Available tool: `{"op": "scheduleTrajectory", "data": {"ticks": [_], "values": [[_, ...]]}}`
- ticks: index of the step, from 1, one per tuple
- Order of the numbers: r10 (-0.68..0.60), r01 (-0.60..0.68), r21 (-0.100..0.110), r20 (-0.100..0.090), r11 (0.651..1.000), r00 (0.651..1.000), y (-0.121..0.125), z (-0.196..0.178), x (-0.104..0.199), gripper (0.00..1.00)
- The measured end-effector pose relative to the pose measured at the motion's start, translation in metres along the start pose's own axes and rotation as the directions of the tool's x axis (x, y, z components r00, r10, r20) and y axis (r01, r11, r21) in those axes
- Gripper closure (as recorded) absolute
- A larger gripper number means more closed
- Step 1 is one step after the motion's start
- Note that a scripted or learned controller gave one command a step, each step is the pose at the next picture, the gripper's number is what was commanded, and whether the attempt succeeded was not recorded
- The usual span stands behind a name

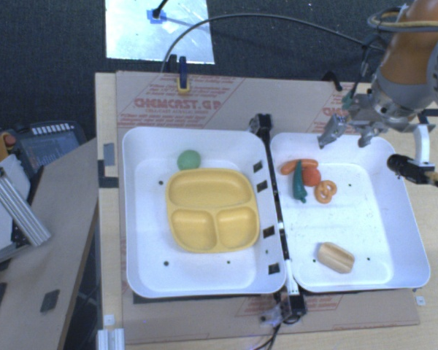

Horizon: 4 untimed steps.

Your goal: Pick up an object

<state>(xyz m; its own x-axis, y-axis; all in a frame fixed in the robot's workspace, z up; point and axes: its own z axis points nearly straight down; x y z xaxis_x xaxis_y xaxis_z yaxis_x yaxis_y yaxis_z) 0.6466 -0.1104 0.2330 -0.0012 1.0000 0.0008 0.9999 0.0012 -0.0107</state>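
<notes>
While the arm [416, 42] hangs over the far rim of the right bin [401, 257], no pick has begun; the step in hand is judged to be the approach. Camera view: the gripper [348, 133] sits at the bin's 12 o'clock, fingers spread apart with nothing between them. Candidate objects lie in this bin: a carrot [296, 166], a green pepper-like piece [299, 184], a red piece [312, 177] and a pretzel [325, 191] clustered near 11 o'clock, touching or overlapping; a bread roll [335, 257] lies alone at 6 o'clock. The left bin [142, 268] bears a yellow divided tray [208, 210] and a green ball [189, 159] at its 12 o'clock. Next move, as judged: descend over one item; the roll, being isolated, looks easiest.
</notes>
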Motion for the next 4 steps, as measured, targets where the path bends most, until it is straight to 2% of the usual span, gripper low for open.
{"op": "scheduleTrajectory", "data": {"ticks": [1, 3, 4], "values": [[-0.002, 0.002, -0.012, 0.001, 1.0, 1.0, 0.002, -0.008, 0.0, 0.0], [0.0, 0.0, -0.009, 0.001, 1.0, 1.0, -0.01, 0.107, -0.004, 0.0], [0.001, -0.001, -0.027, 0.001, 1.0, 1.0, -0.004, 0.144, -0.003, 0.0]]}}
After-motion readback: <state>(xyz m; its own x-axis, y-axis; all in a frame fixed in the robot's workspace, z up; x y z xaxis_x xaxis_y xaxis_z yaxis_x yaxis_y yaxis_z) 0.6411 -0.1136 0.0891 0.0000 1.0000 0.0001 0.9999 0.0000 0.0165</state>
